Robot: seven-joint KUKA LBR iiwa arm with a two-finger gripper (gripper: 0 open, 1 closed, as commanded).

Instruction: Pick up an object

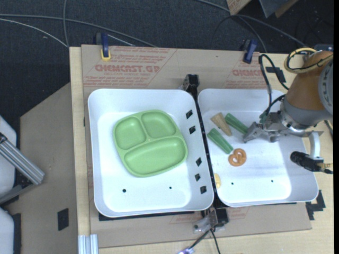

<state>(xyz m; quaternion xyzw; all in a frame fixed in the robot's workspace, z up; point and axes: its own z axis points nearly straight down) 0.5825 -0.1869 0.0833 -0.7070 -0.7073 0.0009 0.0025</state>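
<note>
The green sticks [235, 125], tan wedge [220, 123] and orange ring [237, 157] lie just left of the end effector [253, 134], whose opening I cannot tell and which seems mid-approach, needing a descent over one piece, in the right bin [265, 192] on the cardboard-covered surface [132, 62] above dark carpet [37, 46].

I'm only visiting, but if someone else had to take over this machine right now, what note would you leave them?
End effector: low in the right bin; I can't tell if it is open or shut, and nothing is visibly held.
Right bin: two green sticks, a tan wedge and an orange pretzel-shaped ring, all lying loose.
Left bin: a green divided plate.
Done: the arm has reached in near the upper green stick.
Left: grasp one item and lift it.
</note>
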